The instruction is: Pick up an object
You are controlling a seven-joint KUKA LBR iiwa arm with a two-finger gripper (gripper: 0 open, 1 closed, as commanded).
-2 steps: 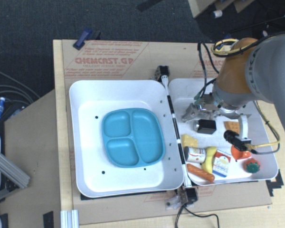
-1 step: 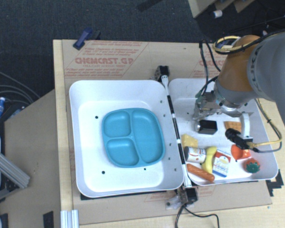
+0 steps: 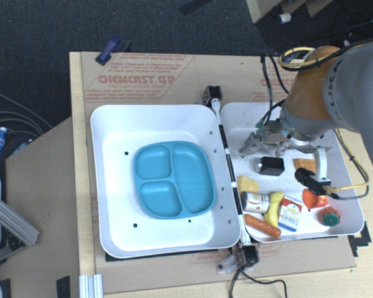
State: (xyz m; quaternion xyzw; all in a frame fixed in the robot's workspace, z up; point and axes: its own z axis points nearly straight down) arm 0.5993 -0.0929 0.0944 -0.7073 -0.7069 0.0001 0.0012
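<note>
toys (image 3: 280,213) sit jumbled in the right bin (image 3: 236,113), easy pickings; gripper (image 3: 268,143) hangs above the far end, can't tell how wide. divided blue plate (image 3: 173,179) sits left.

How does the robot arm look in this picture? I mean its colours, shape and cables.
The arm is thick and rounded, grey, with an orange band above the wrist. The gripper below it is grey metal. Thin dark cables run beside the band, and one trails past the right bin.
</note>
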